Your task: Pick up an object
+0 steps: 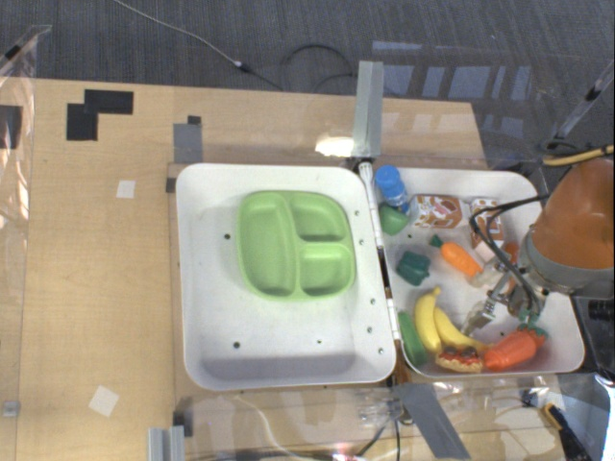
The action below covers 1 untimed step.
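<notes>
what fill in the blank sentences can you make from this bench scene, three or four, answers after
1. The green divided plate lies in the ____ bin.
2. The blue bottle stands in the right bin's far ____ corner.
3. The gripper hangs over the ____ bin.
4. The yellow fruit beside the gripper is a ____.

Missing words: left; left; right; banana

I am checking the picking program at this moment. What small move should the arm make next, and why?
Probably a short descent straight down. The gripper hangs in the right bin, just right of the banana and above the carrot. Nothing is visibly between its tips, so it likely must go lower before closing.
</notes>
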Tool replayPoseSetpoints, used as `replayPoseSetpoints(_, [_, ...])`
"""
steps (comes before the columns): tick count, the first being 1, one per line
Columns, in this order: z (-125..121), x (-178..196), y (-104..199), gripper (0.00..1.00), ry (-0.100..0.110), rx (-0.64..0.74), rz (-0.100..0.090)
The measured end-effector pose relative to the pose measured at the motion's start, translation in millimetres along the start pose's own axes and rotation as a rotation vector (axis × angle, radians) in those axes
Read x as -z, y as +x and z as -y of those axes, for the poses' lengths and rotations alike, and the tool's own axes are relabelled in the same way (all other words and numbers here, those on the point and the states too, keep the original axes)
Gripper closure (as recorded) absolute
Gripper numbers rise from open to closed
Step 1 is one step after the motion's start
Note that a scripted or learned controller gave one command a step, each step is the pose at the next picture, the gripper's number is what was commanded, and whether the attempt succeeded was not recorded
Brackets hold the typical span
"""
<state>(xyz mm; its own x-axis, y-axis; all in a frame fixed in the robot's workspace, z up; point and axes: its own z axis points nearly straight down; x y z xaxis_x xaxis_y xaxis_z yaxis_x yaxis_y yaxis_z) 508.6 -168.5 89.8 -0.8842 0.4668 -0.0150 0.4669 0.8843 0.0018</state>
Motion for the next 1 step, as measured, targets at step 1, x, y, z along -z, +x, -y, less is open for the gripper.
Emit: replayPoseSetpoints(1, [-107.4, -1.8, -44.2, 0.0, -0.006, -0.072, -0.003])
